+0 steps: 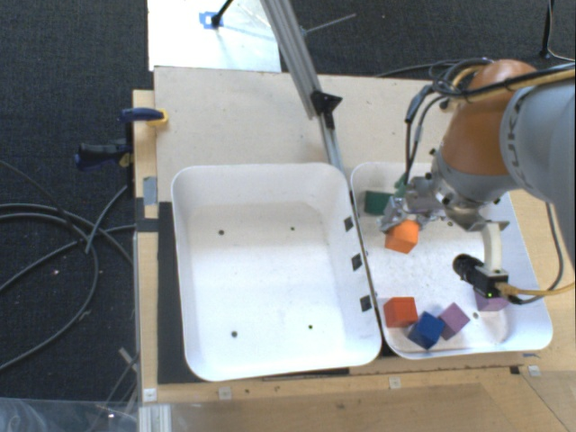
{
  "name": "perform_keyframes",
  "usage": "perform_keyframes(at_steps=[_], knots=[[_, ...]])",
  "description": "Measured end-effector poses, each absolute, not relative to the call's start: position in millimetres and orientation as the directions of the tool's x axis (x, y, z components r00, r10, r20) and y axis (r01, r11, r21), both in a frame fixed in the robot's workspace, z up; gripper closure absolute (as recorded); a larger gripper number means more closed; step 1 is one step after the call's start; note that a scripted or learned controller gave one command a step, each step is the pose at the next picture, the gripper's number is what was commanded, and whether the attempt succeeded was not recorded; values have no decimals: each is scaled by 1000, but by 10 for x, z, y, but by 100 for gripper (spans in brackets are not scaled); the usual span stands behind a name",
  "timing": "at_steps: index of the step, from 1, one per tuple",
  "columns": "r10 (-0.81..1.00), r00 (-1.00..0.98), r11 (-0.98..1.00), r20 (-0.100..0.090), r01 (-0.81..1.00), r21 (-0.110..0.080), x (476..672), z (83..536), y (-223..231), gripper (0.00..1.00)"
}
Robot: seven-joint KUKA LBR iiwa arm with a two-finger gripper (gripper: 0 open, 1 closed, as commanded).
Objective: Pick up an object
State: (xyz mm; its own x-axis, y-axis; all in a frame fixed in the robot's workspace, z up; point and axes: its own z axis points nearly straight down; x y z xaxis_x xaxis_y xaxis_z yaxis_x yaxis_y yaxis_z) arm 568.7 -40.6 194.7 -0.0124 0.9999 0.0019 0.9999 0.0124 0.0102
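Camera view: I see the gripper point(407, 212) low in the right bin point(531, 331), right over the orange block point(402, 236), green block point(376, 202) just beside it. I can't tell how far the fingers are spread, or if they have the block. Risk as I judge it: the block sits at the tips, not clearly between them, so a close could clip an edge and push it away, or catch the green one. Red block point(400, 311), blue block point(427, 329), purple block point(454, 319) lie well apart, near the front wall.

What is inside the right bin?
In the right bin: orange block at the gripper, green block, red block, blue block, purple block. The arm covers the rest.
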Motion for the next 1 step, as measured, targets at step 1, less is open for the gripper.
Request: perform_keyframes(at_steps=[1], knots=[[1000,-14,14,4,1000,2,5822,1900,396,100]])
